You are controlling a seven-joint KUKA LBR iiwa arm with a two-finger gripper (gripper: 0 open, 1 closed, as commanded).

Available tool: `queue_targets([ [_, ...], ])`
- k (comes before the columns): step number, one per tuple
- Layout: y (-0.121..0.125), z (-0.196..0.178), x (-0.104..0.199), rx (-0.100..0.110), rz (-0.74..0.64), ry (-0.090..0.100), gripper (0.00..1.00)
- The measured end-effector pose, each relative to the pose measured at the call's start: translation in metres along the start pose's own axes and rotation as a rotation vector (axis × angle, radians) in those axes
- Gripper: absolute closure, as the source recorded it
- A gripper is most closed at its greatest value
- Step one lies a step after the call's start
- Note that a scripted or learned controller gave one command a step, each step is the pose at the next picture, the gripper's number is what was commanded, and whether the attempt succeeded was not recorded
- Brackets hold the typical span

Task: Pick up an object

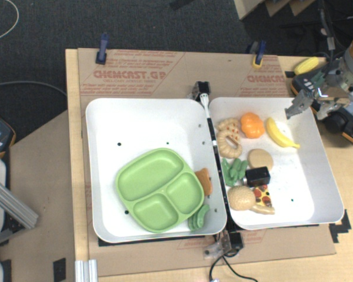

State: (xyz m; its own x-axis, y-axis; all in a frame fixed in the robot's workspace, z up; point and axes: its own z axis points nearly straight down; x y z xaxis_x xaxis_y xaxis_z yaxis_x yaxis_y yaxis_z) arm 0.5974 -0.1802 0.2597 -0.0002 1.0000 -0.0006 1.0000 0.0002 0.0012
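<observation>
The right bin (306,181) holds an orange (252,124), a yellow banana (280,133), a tan pretzel-like pastry (229,141) and a brown bun (260,158). Below them lie green bean pods (234,170), a small black block (257,175), a pale bread roll (241,198) and a pizza slice (263,198). My gripper (295,108) hangs at the bin's far right corner, just right of the banana and apart from it. Nothing shows in its grasp.
The left bin (141,128) carries a green divided plate (159,188), with an orange-brown piece (204,181) and a green leafy item (199,217) at the plate's right side. A yellow thing (307,65) sits outside the bins near the arm. Clamps (258,54) hold the board's far edge.
</observation>
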Motion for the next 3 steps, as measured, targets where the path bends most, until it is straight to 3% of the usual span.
queue_targets([
  [1, -0.030, 0.136, 0.079, 0.016, -0.006, 0.008, 0.00],
  [2, -0.098, 0.135, 0.088, 0.009, 0.002, 0.004, 0.00],
  [3, -0.094, 0.123, 0.086, -0.002, 0.002, -0.001, 1.00],
])
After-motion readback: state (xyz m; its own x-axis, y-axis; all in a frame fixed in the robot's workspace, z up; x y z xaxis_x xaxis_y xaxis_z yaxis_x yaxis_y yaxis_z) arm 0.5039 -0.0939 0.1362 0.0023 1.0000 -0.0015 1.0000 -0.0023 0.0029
